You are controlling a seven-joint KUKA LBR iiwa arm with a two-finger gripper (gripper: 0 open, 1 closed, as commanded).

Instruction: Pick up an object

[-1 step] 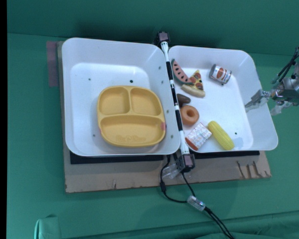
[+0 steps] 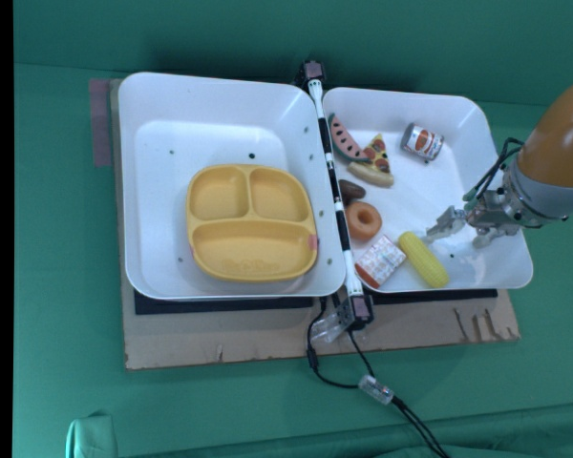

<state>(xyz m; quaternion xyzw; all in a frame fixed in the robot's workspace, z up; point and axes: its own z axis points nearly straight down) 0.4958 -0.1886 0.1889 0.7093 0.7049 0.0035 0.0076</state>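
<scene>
The right bin (image 2: 497, 275) holds a watermelon slice (image 2: 344, 139), a pizza slice (image 2: 374, 160), a small can (image 2: 421, 142), a dark brown piece (image 2: 351, 191), a donut (image 2: 364, 220), a white and red box (image 2: 379, 260) and a yellow corn cob (image 2: 423, 259). My gripper (image 2: 463, 231) hangs over the right side of this bin, just right of and above the corn cob. It is open, with bare bin floor showing between the fingers. One fingertip (image 2: 443, 226) points towards the corn.
The left bin (image 2: 153, 160) holds a yellow divided plate (image 2: 251, 222). A black and white bar (image 2: 329, 175) runs between the bins. Cables (image 2: 363, 375) trail off the front of the brown board. Green cloth surrounds the bench.
</scene>
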